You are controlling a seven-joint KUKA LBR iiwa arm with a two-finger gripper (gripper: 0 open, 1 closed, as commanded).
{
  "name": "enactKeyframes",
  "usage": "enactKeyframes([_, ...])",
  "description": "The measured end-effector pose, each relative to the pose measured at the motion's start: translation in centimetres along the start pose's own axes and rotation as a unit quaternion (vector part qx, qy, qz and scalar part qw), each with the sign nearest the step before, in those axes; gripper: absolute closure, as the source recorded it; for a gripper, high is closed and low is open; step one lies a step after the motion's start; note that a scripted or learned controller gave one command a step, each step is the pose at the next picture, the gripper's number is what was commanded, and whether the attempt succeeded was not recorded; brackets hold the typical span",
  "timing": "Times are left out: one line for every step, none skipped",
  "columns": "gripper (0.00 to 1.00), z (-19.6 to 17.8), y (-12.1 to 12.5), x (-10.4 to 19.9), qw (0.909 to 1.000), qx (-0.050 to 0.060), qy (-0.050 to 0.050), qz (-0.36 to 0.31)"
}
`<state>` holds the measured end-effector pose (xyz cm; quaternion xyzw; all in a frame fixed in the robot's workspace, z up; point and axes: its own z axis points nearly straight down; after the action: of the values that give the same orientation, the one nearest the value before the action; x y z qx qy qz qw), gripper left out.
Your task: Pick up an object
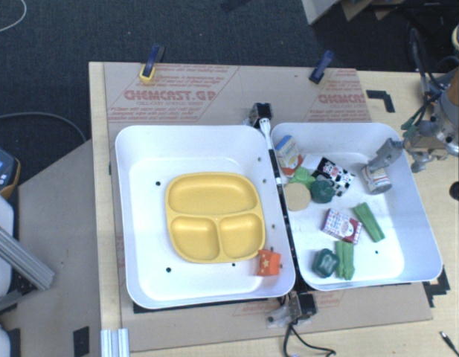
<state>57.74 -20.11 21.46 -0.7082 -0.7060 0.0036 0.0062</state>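
We count two white bins, the left bin (132, 199) and the right bin (415, 229), and in the left one we find one yellow tray (213, 216) with three compartments and one orange block (268, 262). In the right bin we count two green sticks (369, 222) (345, 259), two dark green lumps (323, 191) (325, 261), one tan disc (297, 198), one black-and-white toy (334, 172), one red-and-white packet (341, 226), one pale bottle (288, 153) and one small bright green piece (303, 175). On the board around the bins we count two clamps (150, 64) (321, 66) at the far edge, and one gripper (379, 175) over the right bin.
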Motion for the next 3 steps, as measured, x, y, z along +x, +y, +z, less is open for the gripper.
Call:
enactKeyframes([0.0,-0.7,0.3,0.0,1.0,-0.006,-0.002,-0.002])
enactKeyframes([0.0,5.1,0.4,1.0,1.0,-0.003,0.0,-0.002])
enactKeyframes([0.0,10.2,-0.7,1.2,1.0,-0.003,0.0,-0.001])
